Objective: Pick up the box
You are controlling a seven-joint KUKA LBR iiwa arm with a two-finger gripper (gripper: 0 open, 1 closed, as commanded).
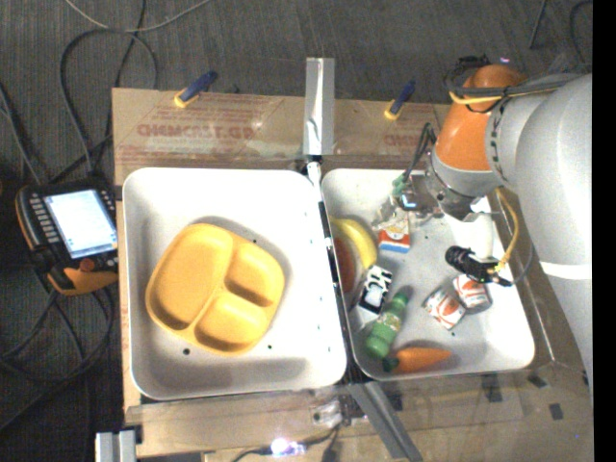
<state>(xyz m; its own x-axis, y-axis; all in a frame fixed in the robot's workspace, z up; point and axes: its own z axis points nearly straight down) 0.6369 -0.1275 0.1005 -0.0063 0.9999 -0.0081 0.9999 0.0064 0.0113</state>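
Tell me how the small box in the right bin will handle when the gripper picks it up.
The box looks like a small carton, so probably light and somewhat crushable under a hard squeeze. Its flat faces suggest it will slide, not roll. It lies close to the banana near the gripper, so a nudge may shift both.

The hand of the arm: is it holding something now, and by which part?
It cannot be told. The hand is low in the right bin, just above the small box, but the wrist hides where they meet, so no hold is visible.
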